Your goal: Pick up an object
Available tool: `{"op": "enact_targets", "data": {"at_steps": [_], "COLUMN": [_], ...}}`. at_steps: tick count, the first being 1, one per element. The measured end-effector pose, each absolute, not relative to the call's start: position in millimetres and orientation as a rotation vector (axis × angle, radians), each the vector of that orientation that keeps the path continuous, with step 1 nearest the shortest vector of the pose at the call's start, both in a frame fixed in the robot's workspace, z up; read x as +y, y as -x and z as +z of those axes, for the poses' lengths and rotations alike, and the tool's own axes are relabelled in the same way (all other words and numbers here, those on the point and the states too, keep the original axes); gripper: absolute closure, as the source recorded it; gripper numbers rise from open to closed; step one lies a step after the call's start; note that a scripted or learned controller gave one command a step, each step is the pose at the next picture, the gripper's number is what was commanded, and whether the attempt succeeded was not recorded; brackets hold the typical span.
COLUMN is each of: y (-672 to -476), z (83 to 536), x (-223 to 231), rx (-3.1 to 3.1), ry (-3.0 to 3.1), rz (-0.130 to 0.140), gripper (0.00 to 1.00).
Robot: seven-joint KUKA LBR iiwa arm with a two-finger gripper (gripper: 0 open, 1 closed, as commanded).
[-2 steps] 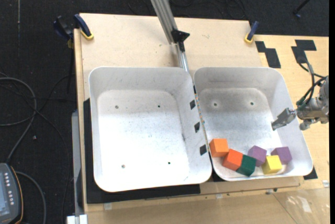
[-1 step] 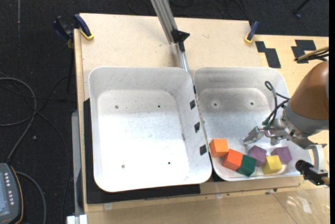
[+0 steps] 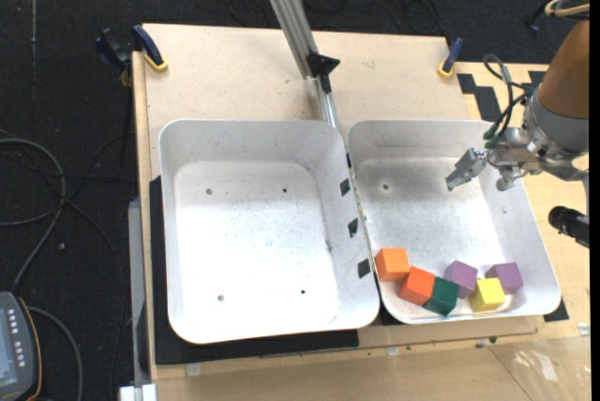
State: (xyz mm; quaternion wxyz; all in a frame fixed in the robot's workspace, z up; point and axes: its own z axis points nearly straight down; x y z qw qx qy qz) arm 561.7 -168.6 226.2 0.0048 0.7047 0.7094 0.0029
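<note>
Several small blocks lie along the near edge of the right bin (image 3: 412, 155): an orange block (image 3: 393, 262), a darker orange-red block (image 3: 417, 284), a green block (image 3: 441, 296), a yellow block (image 3: 487, 294) and two purple blocks (image 3: 460, 274) (image 3: 506, 275). My gripper (image 3: 485, 172) hangs over the far right part of this bin, well above and beyond the blocks. Its two fingers are spread apart, one finger (image 3: 463, 170) pointing left, with nothing between them.
The left bin (image 3: 187, 146) lies beside the right one, their rims meeting in the middle. A metal rail (image 3: 286, 6) slants down from the top to the bins' far junction. Clamps (image 3: 150, 48) (image 3: 452, 55) sit at the board's far corners.
</note>
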Motion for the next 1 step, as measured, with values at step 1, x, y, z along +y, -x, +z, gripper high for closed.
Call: {"op": "enact_targets", "data": {"at_steps": [1], "y": [-498.6], "z": [258.0], "x": [-222.0], "rx": [2.210], "ry": [-2.227], "rz": [-0.002], "gripper": [0.00]}}
